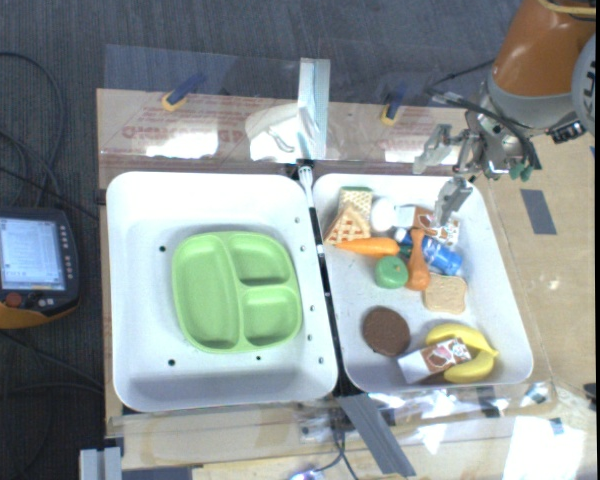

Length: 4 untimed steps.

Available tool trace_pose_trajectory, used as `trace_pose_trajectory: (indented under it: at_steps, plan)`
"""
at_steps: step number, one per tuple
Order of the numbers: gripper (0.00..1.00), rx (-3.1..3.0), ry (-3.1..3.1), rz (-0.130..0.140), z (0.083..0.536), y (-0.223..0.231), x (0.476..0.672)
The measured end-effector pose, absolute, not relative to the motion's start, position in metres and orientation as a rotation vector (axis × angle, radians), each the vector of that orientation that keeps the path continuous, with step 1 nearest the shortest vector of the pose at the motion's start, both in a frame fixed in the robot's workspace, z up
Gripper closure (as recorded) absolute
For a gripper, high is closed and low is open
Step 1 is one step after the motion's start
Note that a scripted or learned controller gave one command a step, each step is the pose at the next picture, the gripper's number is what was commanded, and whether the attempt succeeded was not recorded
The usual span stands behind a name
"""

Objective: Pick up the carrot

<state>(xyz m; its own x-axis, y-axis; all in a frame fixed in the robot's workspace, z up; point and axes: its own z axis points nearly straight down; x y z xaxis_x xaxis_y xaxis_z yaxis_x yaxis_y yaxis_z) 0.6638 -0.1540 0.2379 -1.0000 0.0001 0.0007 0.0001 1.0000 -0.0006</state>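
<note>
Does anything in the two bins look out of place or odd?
Nothing looks spilled or broken. The toy food is crowded in the right bin, with two carrots lying among it. The green tray lies slightly askew.

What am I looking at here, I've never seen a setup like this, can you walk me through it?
One camera looks down at a slant on a bench with two white bins. The grey and orange robot arm reaches in from the right; its gripper hangs over the right bin, holding nothing visible. That bin holds toy food: a carrot, a waffle, a banana, a brown cookie. The left bin holds a green divided plate.
</note>
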Motion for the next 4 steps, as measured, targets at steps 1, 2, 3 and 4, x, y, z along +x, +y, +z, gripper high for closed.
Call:
trace_pose_trajectory:
  at_steps: [1,2,3,4]
  plan:
    - [0.00,-0.065,-3.127,-0.004,0.117,-0.133,0.616]
    - [0.00,-0.165,-3.157,0.004,0.093,-0.105,0.564]
    - [0.00,-0.128,-3.151,0.007,0.090,-0.103,0.582]
    - [1.00,-0.125,-3.158,0.009,0.099,-0.102,0.585]
